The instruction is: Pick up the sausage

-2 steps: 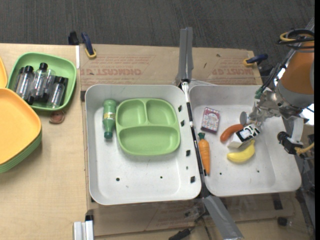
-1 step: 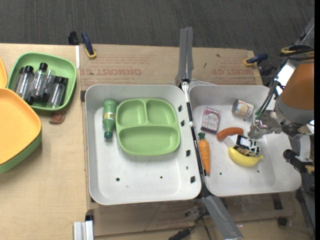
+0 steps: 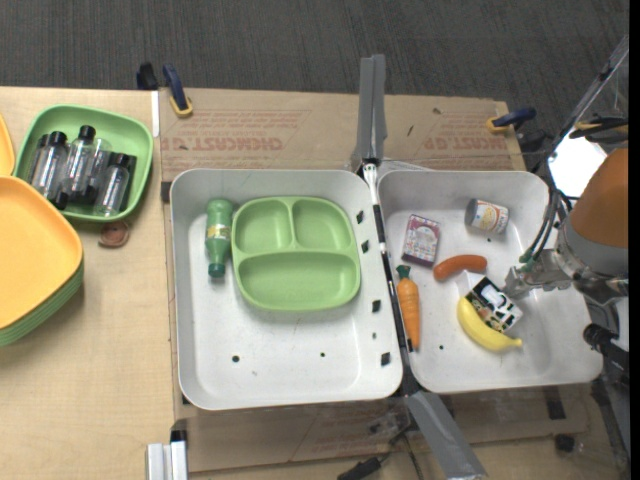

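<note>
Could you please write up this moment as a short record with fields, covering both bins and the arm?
target: sausage, lying in the right bin, untouched
right bin, other items: carrot by the left wall, banana, black-and-white box resting on the banana, pink packet, small can
left bin: green divided plate, green bottle to its left
gripper: low at the right bin's right side, right of the sausage, holding nothing visible
outside bins: green tray of vials, stacked yellow plates
</note>
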`<state>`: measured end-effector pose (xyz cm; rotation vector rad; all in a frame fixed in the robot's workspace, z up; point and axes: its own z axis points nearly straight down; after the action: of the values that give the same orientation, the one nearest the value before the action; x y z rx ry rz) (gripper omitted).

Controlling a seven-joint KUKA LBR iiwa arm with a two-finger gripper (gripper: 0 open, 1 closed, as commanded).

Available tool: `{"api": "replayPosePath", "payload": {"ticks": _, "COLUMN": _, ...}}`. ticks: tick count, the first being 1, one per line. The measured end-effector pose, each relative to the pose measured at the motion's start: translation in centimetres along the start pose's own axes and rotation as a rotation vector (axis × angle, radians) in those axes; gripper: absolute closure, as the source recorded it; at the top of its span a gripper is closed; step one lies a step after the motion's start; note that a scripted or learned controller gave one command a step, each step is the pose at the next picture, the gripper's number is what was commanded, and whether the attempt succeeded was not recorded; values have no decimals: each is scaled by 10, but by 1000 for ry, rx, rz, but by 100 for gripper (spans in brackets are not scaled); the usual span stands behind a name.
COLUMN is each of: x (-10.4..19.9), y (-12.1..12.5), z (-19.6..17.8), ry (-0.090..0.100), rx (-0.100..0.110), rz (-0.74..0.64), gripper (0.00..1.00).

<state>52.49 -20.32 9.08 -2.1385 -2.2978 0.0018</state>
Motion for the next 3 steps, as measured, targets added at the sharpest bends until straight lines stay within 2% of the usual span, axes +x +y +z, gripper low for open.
{"api": "replayPosePath", "payload": {"ticks": 1, "x": -21, "y": 82, "z": -104, "ry": -3, "rx": -3, "rz": 19, "gripper": 100}}
{"api": "replayPosePath", "payload": {"ticks": 2, "x": -27, "y": 112, "z": -198, "ry": -3, "rx": -3, "rz": -83, "gripper": 100}}
{"api": "replayPosePath", "payload": {"ticks": 3, "x": -22, "y": 38, "z": -241, "ry": -2, "rx": -1, "rz": 97, "gripper": 100}}
